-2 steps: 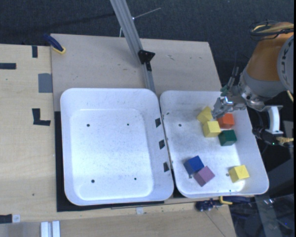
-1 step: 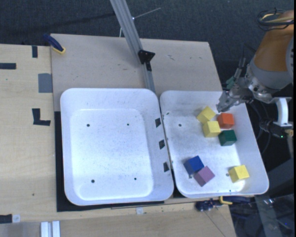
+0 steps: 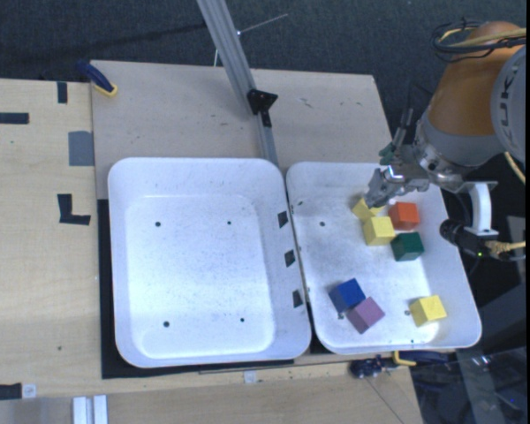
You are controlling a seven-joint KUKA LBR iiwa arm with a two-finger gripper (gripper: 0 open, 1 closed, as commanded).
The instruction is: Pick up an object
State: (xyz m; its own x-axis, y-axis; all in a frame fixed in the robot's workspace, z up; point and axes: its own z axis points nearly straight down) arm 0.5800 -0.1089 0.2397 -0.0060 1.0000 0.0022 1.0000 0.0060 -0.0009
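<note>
While jaws [image 3: 382, 193] hover | yellow blocks [image 3: 379, 230]: 3 | blue, purple, orange, green: 1 each

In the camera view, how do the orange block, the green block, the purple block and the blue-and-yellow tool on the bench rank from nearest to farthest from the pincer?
Measured from the pincer in the right bin:
1. Orange block, just beside it, toward the view's lower right.
2. Green block, a little farther down, below the orange one.
3. Purple block, near the bin's front edge.
4. Blue-and-yellow tool, far off at the bench's upper left.
</note>
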